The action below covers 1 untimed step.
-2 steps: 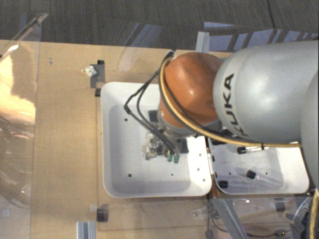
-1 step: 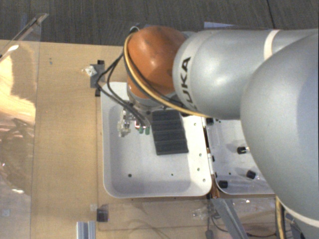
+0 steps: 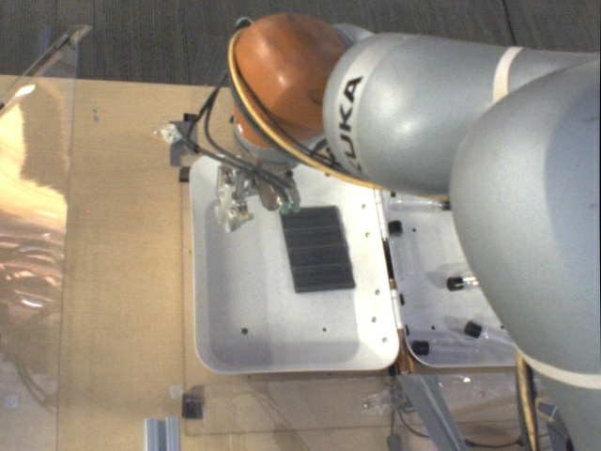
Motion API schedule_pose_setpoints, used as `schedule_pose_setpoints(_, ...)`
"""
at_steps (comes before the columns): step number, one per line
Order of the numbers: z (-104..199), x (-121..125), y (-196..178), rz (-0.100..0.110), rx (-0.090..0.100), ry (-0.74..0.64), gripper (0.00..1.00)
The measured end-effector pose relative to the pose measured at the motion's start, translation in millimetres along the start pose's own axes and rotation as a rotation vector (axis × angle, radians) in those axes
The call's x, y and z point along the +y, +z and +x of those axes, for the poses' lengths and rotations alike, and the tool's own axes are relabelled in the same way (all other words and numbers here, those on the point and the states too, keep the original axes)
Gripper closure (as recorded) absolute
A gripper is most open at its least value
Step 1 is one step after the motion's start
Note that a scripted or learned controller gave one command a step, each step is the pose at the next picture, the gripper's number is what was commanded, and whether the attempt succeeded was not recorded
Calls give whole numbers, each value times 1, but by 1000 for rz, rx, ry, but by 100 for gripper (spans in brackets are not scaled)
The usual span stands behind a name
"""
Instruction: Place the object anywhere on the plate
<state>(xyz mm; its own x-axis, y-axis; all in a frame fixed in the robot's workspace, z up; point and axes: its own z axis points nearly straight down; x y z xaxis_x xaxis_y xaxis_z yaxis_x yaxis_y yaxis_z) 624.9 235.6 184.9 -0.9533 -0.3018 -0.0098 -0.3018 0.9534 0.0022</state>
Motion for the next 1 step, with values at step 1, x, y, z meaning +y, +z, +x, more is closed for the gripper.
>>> schedule_pose_setpoints(1, -19, -41, 67, 1, 2, -55, 100)
